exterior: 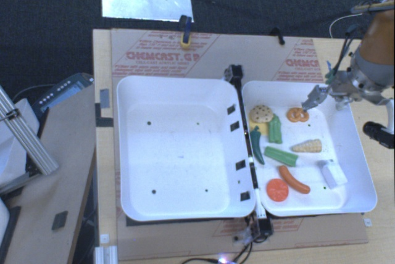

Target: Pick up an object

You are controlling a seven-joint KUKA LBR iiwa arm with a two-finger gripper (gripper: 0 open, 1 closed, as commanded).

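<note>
Orange pretzel [297,115] just beside claw [310,102].

A grey arm [364,81] with an orange band, thin cables, and a grey tool [313,100].

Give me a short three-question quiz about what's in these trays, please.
1. True or false: the toy food lies in the left tray.
2. Which item lies nearest the claw? A) pretzel B) tomato slice C) cookie
3. Fill in: the sausage lies just to the ___ of the tomato slice.

Key: 1 false, it lies in the right tray. 2 A. 3 right.
</note>
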